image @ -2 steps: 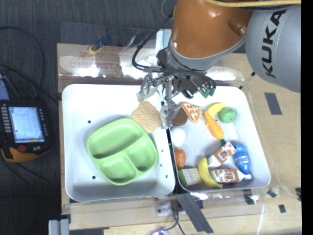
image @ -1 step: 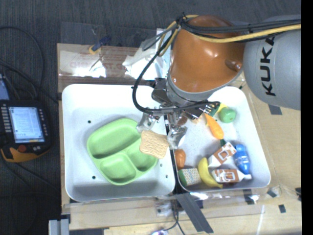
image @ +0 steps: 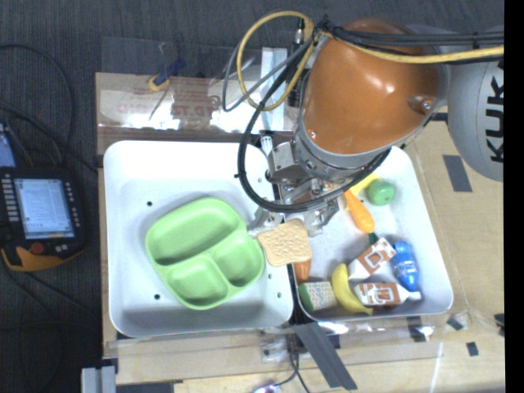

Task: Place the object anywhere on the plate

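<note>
The tool point(image: 288, 219) hangs over the divide between the bins, a cracker point(image: 284, 243) just under its tips; whether it grips the cracker I cannot tell. The cracker touches the plate's point(image: 205, 252) right rim.

Green plate point(image: 205, 252), tan dotted cracker point(image: 284, 243)

We see a grey arm point(image: 479, 109) marked with black letters "KU", a glossy orange dome point(image: 368, 80) above the wrist, yellow and black cables point(image: 262, 47) looping left, and a metal tool point(image: 296, 211) beneath.
</note>
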Controlling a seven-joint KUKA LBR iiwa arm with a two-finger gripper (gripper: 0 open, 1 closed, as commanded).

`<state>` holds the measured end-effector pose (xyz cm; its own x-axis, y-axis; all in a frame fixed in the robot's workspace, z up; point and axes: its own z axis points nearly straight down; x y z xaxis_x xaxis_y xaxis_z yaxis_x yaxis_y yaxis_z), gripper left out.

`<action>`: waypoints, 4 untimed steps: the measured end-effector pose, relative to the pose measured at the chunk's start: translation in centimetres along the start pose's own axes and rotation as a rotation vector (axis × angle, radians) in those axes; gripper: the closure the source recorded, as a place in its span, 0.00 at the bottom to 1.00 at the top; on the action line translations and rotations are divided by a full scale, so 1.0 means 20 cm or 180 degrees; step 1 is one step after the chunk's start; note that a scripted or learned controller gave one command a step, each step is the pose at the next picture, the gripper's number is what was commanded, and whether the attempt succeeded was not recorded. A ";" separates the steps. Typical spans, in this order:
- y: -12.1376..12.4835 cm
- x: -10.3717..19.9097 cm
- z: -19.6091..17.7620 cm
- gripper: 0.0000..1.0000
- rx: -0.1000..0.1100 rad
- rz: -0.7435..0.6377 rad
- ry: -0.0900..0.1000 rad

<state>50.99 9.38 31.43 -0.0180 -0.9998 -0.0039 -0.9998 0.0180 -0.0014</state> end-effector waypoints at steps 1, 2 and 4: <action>0.13 -0.14 -0.18 1.00 0.0006 0.0368 -0.0004; 0.13 -0.08 -0.03 1.00 -0.0014 -0.0900 0.0000; 0.07 0.08 0.67 1.00 -0.0028 -0.0580 0.0006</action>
<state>49.61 7.93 18.11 0.1635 -0.9865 -0.0025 -0.9865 -0.1635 0.0069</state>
